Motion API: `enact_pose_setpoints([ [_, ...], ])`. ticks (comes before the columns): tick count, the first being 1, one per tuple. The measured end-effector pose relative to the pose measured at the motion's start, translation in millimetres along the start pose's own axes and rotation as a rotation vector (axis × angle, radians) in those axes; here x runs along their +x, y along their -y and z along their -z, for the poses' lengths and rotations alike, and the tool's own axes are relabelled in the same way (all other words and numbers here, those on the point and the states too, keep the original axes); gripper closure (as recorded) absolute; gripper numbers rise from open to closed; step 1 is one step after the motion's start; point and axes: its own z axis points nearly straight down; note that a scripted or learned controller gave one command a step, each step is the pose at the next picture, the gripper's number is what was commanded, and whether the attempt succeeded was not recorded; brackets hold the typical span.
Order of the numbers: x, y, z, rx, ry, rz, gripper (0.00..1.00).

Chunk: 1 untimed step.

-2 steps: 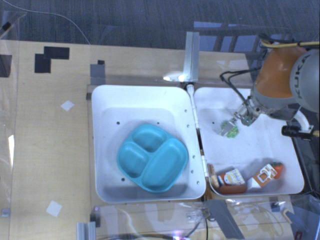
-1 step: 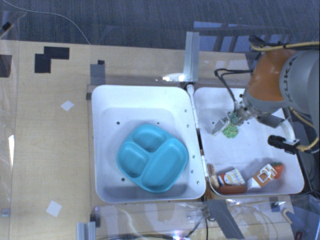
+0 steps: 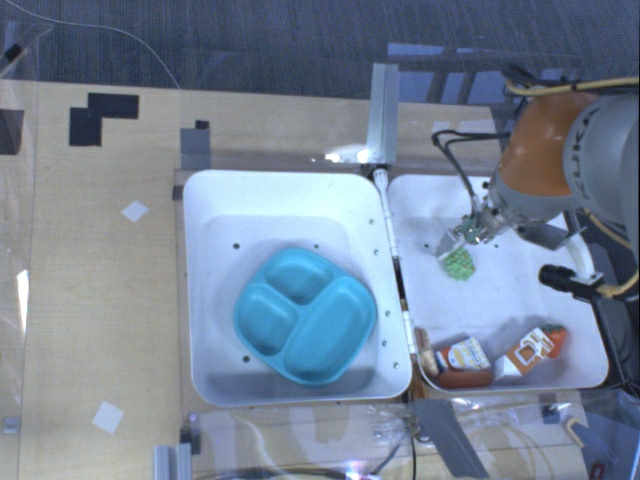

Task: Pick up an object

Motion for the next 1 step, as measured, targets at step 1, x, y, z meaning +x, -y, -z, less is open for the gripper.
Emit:
enact_pose_setpoints([
  [1, 12.7, -65.0, 84.6, 0.012, -0.006, -0.194, 1.0],
])
